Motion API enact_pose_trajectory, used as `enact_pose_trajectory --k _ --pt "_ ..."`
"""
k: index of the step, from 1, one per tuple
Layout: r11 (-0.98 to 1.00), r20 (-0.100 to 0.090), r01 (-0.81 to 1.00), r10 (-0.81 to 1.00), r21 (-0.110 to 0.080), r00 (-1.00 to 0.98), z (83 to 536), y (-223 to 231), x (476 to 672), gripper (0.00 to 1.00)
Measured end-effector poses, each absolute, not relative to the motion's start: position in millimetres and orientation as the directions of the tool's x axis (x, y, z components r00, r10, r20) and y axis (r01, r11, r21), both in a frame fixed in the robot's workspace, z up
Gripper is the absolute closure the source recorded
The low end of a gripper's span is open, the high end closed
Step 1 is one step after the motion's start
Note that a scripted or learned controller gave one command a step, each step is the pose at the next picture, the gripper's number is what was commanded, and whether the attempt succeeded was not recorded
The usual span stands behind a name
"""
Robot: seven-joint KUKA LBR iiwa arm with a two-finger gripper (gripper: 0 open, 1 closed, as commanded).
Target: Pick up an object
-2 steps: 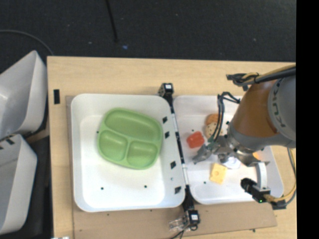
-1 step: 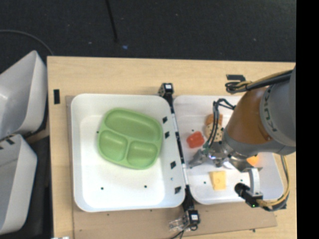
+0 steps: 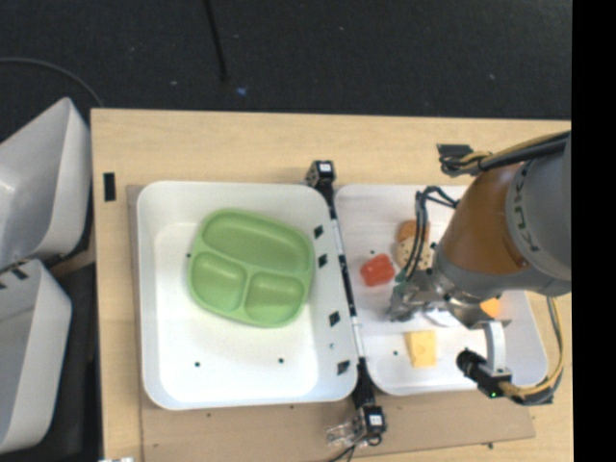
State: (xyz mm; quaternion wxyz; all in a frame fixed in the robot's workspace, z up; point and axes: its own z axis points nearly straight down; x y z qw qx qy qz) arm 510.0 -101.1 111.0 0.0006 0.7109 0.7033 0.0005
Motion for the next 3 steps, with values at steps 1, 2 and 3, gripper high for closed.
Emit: enact_pose_trajectory --k 1,2,3 --pt "-0.008 -0.001 1.000 1.000 0.006 0.008 164.4 -101.5 501.6 1.00" --pt "0.003 -0.002 1.000 1.000 0.007 -0.003 223.3 -103.8 512.1 1.00" --pt "0.004 -0.001 1.000 1.000 0.005 -0.004 254.5 -104.8 513.5 1.00"
